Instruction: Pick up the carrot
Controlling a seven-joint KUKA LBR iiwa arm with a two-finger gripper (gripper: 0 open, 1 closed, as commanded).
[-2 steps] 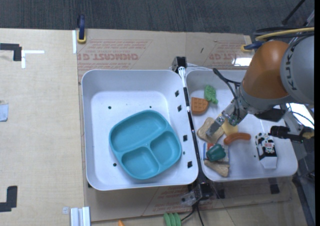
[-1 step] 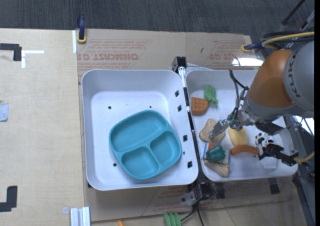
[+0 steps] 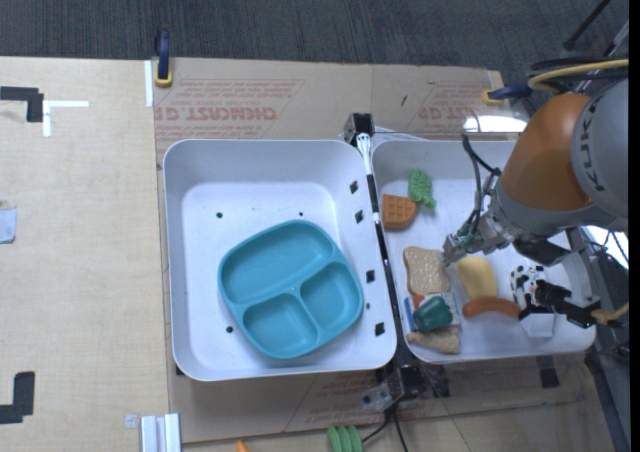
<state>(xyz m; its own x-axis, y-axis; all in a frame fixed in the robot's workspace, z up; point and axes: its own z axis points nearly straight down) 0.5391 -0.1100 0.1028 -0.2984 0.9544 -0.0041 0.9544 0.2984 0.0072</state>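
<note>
Looking down on a pale wooden bench (image 3: 80,240) bearing two white bins: left bin (image 3: 190,270) carrying a blue divided plate (image 3: 290,288), right bin (image 3: 450,155) crowded with toy food. Hovering low over the middle of the right bin with the gripper (image 3: 462,242), just beside a bread slice (image 3: 426,270) and a yellow piece (image 3: 477,275); not managing to tell whether parted or closed, and seeing nothing clamped. Taking the long orange piece as the carrot (image 3: 490,308), lying flat toward the bin's near edge, touching the yellow piece, near a green piece (image 3: 433,314). Judging the approach as under way, not yet over the target. Needing to shift toward the near edge, turning the wrist across the carrot's length, descending on its middle, avoiding nudging the yellow neighbour.
</note>
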